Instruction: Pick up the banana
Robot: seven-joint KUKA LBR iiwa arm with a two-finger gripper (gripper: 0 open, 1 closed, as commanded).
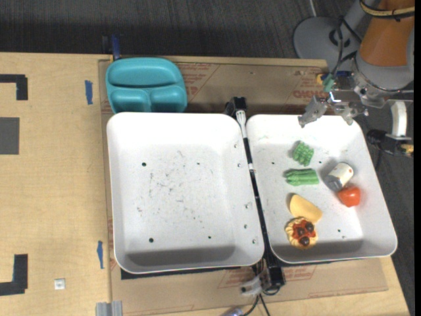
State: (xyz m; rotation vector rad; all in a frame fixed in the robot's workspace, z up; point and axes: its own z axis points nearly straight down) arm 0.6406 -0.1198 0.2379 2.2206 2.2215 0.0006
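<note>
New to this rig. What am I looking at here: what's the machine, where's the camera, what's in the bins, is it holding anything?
One fixed camera looks down at a slant on a bench with two shallow white bins. The left bin has scuffs and dots on its floor. The right bin holds toy food: two green pieces, a grey-and-white item, a red tomato-like piece, a yellow wedge that may be the banana, and a small tart. The grey arm with the orange band reaches in from the right; its gripper hangs over that bin's far edge, with nothing visible between its fingers. A teal tray sits behind the left bin.
</note>
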